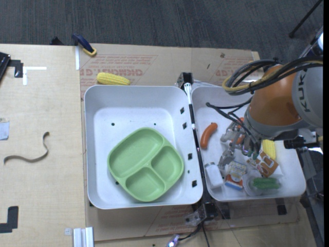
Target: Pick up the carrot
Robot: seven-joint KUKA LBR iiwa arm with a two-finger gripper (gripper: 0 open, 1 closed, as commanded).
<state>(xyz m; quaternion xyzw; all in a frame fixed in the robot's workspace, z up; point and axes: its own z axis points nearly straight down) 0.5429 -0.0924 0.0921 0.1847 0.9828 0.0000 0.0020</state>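
You see two white bins [136,99] of smooth, slightly glossy plastic. The green divided plate [146,163] looks like matt moulded plastic. The carrot [207,135] has a smooth, faintly shiny orange skin, as a plastic toy would. The worktop [36,189] is pale, matt board, and under the bins lies printed brown cardboard [128,66], dull and flat. The arm's orange band [272,99] gleams like polished plastic; the gripper [241,145] shows bare, bright metal parts.

Bench [41,107] with two white bins [97,138], yellow corn [113,78], blue clamp [85,43].
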